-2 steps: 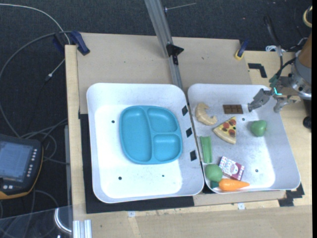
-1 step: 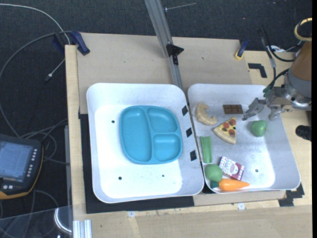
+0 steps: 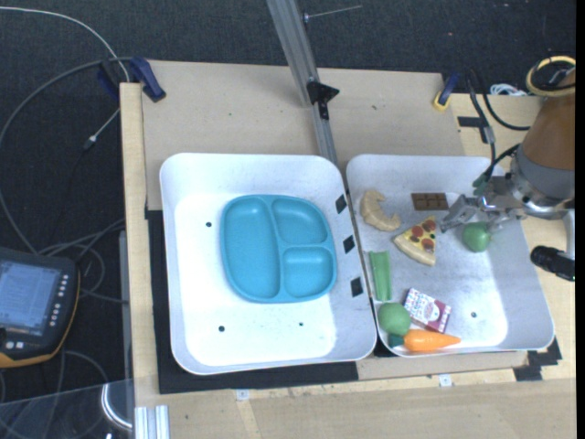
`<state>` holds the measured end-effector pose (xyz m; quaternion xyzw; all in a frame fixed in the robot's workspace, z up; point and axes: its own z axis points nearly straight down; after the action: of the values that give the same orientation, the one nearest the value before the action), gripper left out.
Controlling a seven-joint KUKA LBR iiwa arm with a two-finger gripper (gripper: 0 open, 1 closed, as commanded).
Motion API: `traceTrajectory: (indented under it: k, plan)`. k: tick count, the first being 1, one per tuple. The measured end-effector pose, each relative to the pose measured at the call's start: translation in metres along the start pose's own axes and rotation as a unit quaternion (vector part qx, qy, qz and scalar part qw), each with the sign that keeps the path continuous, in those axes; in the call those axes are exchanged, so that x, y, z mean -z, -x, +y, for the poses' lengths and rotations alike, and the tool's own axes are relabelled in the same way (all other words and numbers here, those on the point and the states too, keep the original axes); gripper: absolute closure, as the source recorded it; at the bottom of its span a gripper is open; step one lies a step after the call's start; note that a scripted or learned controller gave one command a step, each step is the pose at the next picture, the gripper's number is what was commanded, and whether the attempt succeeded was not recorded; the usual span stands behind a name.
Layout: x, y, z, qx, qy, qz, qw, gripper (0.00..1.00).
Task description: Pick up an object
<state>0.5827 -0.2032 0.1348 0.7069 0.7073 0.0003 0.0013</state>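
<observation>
Grey robot arm reaching into the right white bin (image 3: 512, 332) of toy food.

Beside the arm's two-finger gripper (image 3: 478, 216) lie a pizza slice (image 3: 418, 241), brown chocolate bar (image 3: 429, 201) and tan croissant (image 3: 377, 210). A small green ball (image 3: 475, 238) sits just below the fingers; whether they grip it cannot be told. A blue divided plate (image 3: 277, 247) fills the left bin (image 3: 187, 273).

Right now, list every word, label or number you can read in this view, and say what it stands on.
No text reads legibly.
Small packet in the right bin: red and white print, too blurred to read.
Handheld screen at the left edge: lit display, too small to read.
</observation>
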Motion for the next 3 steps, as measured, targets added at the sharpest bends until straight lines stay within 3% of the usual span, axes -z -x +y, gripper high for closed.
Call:
traceTrajectory:
  k: [1, 2, 3]
  plan:
    - [-0.007, 0.003, 0.007, 0.0, 0.012, -0.005, 0.9999, 0.0]
    - [0.0, 0.002, 0.006, 0.001, 0.011, -0.005, 0.9999, 1.0]
    - [0.048, 0.0, 0.0, 0.0, 0.002, 0.0, 1.0, 1.0]
